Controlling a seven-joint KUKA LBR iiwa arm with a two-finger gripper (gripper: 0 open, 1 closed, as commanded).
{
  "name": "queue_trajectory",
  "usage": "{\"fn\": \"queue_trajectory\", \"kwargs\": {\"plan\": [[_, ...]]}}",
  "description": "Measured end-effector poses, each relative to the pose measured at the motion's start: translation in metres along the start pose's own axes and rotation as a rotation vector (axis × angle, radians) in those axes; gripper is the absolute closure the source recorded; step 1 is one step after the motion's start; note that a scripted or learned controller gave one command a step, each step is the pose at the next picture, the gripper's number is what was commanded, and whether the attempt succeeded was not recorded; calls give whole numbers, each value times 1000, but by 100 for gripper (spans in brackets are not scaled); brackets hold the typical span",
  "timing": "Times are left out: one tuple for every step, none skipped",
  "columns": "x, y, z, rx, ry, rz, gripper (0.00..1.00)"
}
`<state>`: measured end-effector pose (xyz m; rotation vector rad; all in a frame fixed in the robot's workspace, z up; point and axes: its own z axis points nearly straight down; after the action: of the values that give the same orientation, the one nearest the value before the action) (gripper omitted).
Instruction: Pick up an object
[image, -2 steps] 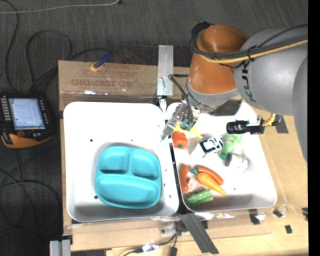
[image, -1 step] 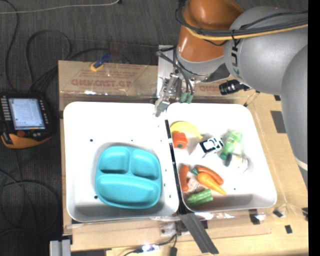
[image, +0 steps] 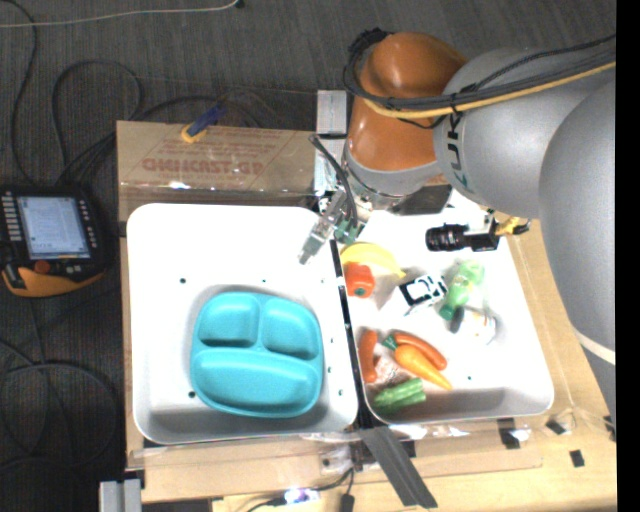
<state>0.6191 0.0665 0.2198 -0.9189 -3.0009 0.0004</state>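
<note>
- The gripper (image: 322, 235) is seen hanging over the wall shared by the two bins, at their far end, with the grey arm (image: 520, 110) and its orange band (image: 400, 90) reaching in from the right.
- Whether the gripper is spread or closed cannot be told from this slanted view; a small green patch is seen against it, but nothing can be made out as gripped.
- The nearest candidates are found just to the gripper's right and slightly nearer the camera: a yellow piece (image: 372, 257) with a small orange-red piece (image: 359, 281) touching it, both close to the wall of the right bin (image: 535, 385).
- Further from the gripper, on the same side, a green bottle-like item (image: 462, 287) is set at a tilt, and a cluster of toy vegetables is seen, among them a carrot (image: 420, 350) lying at a slant.
- To the gripper's left and nearer the camera, a blue divided plate (image: 258, 350) is laid flat in the left bin (image: 160, 300), well apart from the gripper.
- The coming move is judged to turn on a short shift rightward and down, the yellow piece being nearest.
</note>
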Motion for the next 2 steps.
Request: {"fn": "queue_trajectory", "kwargs": {"plan": [[-55,-42,0,1,-4,-243,100],[-35,-48,-15,-2,-3,-782,100]]}}
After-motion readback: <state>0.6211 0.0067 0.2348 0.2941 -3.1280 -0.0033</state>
